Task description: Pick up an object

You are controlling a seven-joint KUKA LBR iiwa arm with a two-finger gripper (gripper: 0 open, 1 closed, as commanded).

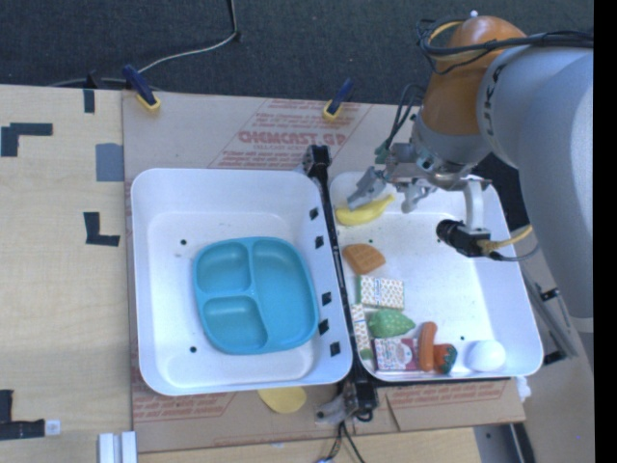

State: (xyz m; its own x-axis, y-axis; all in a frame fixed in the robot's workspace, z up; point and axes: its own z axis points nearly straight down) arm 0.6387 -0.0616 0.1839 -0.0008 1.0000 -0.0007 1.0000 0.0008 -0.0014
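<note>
Banana (364, 214), yellow and curved, lies at the far left corner of the right bin (501, 287), near the divider. Tool (388, 193) hovers right above it with fingers spread apart, one touching the banana's top, nothing clamped between them. Risk, as I judge it: the fruit's curve and the nearby bin wall could let one finger skid off, nudging the banana aside rather than lifting it.

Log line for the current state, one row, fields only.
arm: over right bin | gripper: open, fingers either side of yellow plastic banana | lifted: not yet | left white bin: blue divided plastic tray
</note>
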